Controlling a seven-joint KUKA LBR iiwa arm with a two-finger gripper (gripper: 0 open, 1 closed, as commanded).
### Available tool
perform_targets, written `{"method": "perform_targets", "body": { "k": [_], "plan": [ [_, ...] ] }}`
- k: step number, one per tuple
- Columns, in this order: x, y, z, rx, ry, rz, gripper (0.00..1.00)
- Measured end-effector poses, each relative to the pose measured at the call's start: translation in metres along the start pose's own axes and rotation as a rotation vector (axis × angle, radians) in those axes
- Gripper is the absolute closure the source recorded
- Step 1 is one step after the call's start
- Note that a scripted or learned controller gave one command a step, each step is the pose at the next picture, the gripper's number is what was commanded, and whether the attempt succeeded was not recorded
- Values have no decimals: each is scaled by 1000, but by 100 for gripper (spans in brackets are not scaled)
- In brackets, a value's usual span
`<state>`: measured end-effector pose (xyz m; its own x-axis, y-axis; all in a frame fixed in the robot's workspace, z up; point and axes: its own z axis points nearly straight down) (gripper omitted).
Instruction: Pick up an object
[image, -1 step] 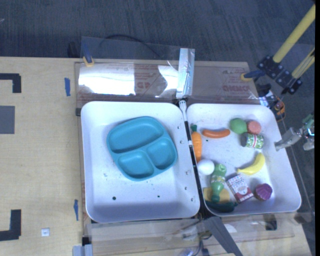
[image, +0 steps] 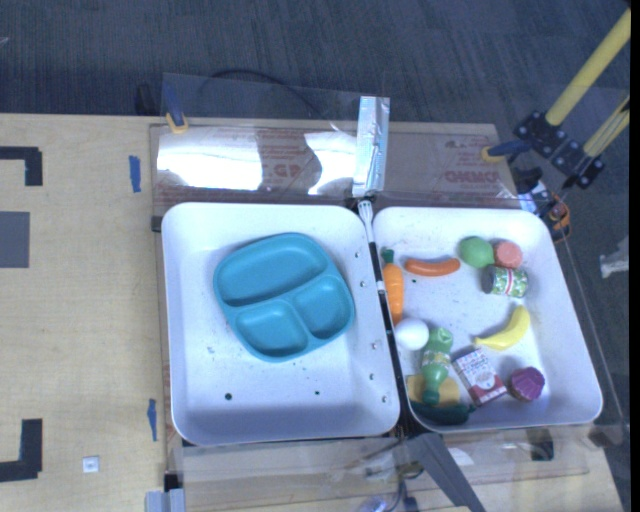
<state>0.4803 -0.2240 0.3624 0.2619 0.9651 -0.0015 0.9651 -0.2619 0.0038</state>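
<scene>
The bench is bare wood to the left of the bins, the widest open ground in view. A clear panel stands along the back edge, just behind both bins.

The left bin has free floor all round a blue plate, which lies tilted near its middle, apart from every wall.

The right bin touches the left bin along their shared wall. It holds all the loose objects. Its middle and back left corner are open; the front is crowded.

A yellow pole with a black clamp stands off the bench beyond the right bin's back right corner.

A carrot lies against the shared wall. A banana lies alone toward the right. A sausage, a green ball, a pink ball and a can cluster at the back. An egg, a green bottle, a red carton and a purple piece pack the front, touching or nearly so.

Whether the gripper is released or clenched cannot be told.
</scene>
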Motion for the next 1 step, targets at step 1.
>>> {"method": "perform_targets", "body": {
  "k": [1],
  "plan": [
    [18, 9, 141, 10, 3, -184, 0]
  ]
}}
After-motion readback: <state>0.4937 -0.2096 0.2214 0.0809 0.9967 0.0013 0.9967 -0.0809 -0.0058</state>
